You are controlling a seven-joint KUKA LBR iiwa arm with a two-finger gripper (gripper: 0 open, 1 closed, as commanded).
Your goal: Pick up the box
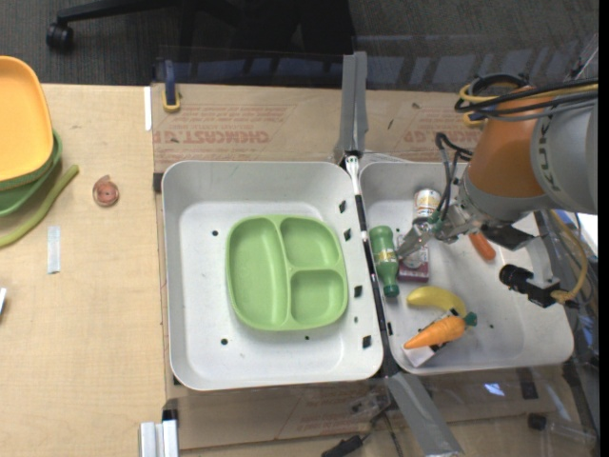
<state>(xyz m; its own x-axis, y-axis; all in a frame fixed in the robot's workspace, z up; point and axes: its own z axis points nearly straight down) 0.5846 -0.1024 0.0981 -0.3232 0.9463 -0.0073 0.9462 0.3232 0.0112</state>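
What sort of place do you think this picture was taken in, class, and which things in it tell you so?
Probably a robotics lab or test bench. A grey arm with an orange band reaches over two shallow white plastic bins, one holding a green divided plastic tray, the other toy food. A black wheeled office chair base stands behind.

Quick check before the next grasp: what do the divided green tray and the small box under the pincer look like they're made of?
Divided green tray: likely moulded plastic, matte to semi-gloss; uniform colour, rounded compartment walls, soft highlights.
Box: probably printed cardboard, dark reddish with a pale face; flat sides and sharp edges suggest it, but it is small and partly hidden by the pincer, so uncertain.
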